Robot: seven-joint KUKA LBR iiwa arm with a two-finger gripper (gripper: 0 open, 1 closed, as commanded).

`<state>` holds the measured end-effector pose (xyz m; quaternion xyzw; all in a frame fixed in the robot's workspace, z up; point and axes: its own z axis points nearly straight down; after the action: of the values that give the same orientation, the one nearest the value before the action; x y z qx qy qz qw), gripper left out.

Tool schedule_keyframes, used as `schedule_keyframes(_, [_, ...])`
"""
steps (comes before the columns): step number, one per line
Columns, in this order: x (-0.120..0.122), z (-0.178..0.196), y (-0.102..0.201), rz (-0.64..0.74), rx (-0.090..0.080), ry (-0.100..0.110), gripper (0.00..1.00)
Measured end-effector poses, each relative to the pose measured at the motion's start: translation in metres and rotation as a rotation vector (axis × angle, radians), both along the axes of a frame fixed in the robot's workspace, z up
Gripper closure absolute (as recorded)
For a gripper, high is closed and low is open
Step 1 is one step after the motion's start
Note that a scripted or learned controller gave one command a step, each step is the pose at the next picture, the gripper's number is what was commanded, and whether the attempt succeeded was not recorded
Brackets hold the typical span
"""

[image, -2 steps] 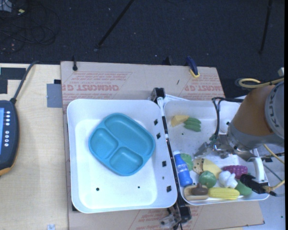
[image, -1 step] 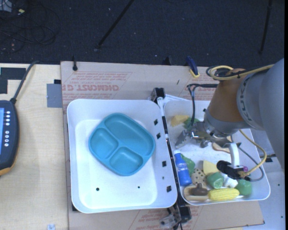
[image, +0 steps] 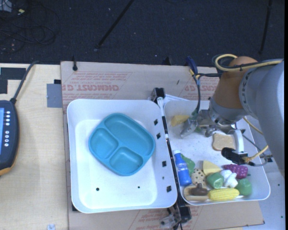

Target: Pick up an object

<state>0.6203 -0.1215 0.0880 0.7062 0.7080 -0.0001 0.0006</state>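
Observation:
My gripper (image: 188, 127) is low in the right bin (image: 262, 188), near its far-left part. A yellow piece (image: 178, 120) lies on the bin floor just left of it, very close or touching. A slice of toast (image: 223, 141) lies to the gripper's right. Toy food is piled at the near end of the bin: a blue bottle (image: 183, 168), a yellow cheese wedge (image: 210, 166), purple grapes (image: 238, 169), a green pepper (image: 214, 180) and a corn cob (image: 223, 194). Nothing hangs visibly from the gripper.
The left bin (image: 81, 195) holds a blue divided plate (image: 121, 143). The grey arm with its orange band (image: 233, 87) reaches over the right bin's far right side. Cables (image: 247, 155) trail across that bin. A tablet-like pendant (image: 0, 133) lies at the far left of the bench.

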Motion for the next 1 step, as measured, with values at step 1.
schedule_keyframes(1, [0.0243, -0.0001, 0.0249, 0.001, 0.002, 0.001, 0.00])
